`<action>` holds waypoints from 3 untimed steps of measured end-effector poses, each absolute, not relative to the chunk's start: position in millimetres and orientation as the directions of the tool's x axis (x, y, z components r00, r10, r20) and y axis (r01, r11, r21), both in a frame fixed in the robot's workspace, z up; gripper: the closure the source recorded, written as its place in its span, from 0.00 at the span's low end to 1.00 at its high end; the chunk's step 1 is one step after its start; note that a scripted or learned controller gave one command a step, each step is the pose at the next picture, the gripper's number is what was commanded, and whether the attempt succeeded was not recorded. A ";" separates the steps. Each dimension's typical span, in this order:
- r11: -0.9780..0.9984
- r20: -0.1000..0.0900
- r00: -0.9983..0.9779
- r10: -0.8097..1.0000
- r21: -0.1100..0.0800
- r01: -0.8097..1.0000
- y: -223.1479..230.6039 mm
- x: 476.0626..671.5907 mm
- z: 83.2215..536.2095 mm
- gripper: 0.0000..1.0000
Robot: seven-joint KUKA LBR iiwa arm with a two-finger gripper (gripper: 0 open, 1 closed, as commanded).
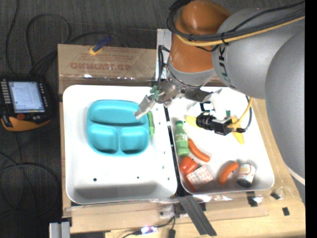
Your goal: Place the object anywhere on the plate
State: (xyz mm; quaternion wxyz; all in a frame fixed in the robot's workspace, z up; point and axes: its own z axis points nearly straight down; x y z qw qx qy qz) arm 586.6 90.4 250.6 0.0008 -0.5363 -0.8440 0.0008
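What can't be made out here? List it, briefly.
All in the camera view:
- Right bin: its far corner and right side are hidden under the arm.
- Green stick: too small to tell whether it rests on the blue plate or beside it, or whether the gripper holds it.
- Can: label too small to read.
- Handheld screen: text too small.

The setting is a robotics laboratory. A teach pendant (24, 99) with a lit screen lies on dark carpet (74, 14) among loose black cables (34, 33). Two white bins (119, 182) sit on a plywood bench (106, 63). The industrial arm (247, 38) carries exposed yellow wiring (242, 29).
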 end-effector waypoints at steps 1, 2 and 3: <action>0.426 0.003 -0.426 0.905 -0.003 0.905 91.4 586.6 259.0 1.00; 0.546 -0.001 -0.546 0.838 -0.002 0.838 113.4 614.9 231.6 1.00; 0.638 -0.001 -0.638 0.770 -0.002 0.770 30.3 565.6 208.4 1.00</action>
